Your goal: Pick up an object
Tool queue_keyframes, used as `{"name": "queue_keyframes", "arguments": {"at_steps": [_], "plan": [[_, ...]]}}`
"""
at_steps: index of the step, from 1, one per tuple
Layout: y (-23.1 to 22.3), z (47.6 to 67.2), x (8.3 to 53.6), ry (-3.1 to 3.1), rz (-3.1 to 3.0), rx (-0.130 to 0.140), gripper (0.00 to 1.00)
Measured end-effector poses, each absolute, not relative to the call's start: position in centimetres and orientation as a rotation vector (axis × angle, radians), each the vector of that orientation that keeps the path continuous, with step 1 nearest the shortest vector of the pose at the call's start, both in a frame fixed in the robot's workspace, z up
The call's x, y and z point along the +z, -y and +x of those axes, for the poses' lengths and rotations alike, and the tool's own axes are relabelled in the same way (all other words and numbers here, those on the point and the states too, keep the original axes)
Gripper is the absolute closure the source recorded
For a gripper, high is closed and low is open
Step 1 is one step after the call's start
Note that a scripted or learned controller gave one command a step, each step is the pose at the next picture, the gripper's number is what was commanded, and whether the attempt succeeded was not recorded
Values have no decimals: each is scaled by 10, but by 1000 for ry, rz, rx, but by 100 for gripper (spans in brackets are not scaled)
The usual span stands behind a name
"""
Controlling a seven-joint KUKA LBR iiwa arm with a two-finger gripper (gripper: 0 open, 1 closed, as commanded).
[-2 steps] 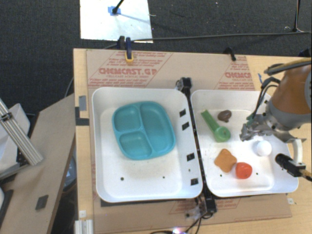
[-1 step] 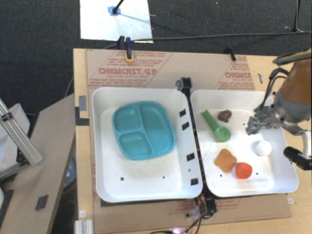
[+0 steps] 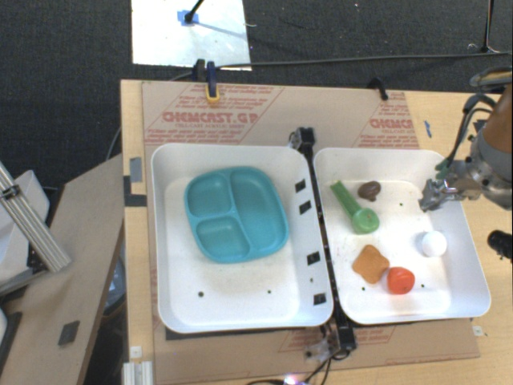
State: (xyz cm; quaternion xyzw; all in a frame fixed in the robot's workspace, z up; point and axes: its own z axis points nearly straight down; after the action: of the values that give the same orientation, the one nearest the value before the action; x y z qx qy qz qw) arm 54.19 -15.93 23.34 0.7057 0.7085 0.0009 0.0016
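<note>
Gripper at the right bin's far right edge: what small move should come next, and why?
Probably a short move toward the white ball, then a descent. The gripper hangs at the right bin's upper right with nothing between its fingers, and the ball is the nearest item, lying apart from the red ball and orange piece, so a try there looks least crowded.

From my feed, the floor [image 3: 64, 62] is dark carpet. A white sheet [image 3: 189, 24] lies on it beyond the surface [image 3: 136, 207], which is pale wood topped with printed brown board [image 3: 264, 109]. A metal rail [image 3: 32, 223] slants at the left edge.
</note>
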Motion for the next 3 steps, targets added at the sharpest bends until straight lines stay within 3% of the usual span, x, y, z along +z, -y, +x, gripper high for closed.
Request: {"name": "queue_keyframes", "arguments": {"at_steps": [1,3], "plan": [[159,543,283,-2223,2212,5,100],[60,567,285,-2229,2211,4,100]]}}
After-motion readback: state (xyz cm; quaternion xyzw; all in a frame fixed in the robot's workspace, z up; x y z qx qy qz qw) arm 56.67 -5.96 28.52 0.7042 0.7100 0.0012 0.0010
